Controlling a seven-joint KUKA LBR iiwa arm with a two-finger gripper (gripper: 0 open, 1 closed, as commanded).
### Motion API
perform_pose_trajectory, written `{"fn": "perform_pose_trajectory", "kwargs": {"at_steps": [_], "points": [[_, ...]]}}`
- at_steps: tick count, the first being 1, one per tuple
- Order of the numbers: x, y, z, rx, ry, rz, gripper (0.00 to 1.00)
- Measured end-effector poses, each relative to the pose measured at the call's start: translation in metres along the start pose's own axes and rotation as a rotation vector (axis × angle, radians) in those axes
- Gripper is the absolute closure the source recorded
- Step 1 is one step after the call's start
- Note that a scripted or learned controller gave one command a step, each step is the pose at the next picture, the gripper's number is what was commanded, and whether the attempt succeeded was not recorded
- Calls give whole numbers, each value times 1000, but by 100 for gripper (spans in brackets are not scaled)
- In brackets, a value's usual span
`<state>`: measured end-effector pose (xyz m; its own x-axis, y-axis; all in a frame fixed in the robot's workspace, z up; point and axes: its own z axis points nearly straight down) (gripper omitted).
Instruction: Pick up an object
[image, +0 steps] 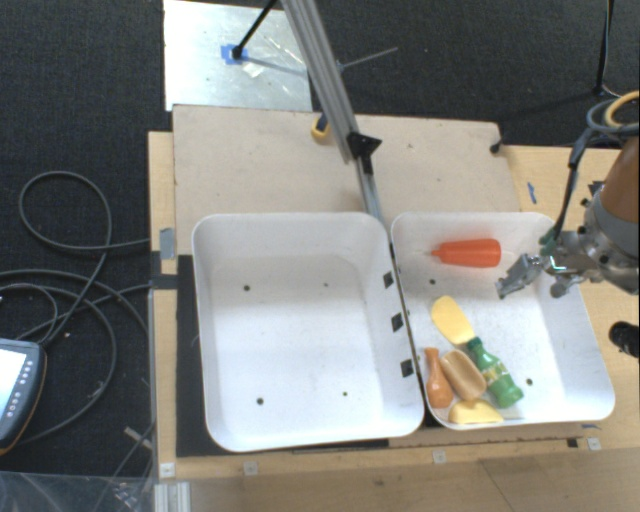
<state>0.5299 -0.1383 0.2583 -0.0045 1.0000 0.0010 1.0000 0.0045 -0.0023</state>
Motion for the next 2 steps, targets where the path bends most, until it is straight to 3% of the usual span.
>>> {"fn": "perform_pose_trajectory", "kwargs": {"at_steps": [1,2], "points": [[0,1,-2,-4,-1,1,0],[0,3,40,-1,0,4,0]]}}
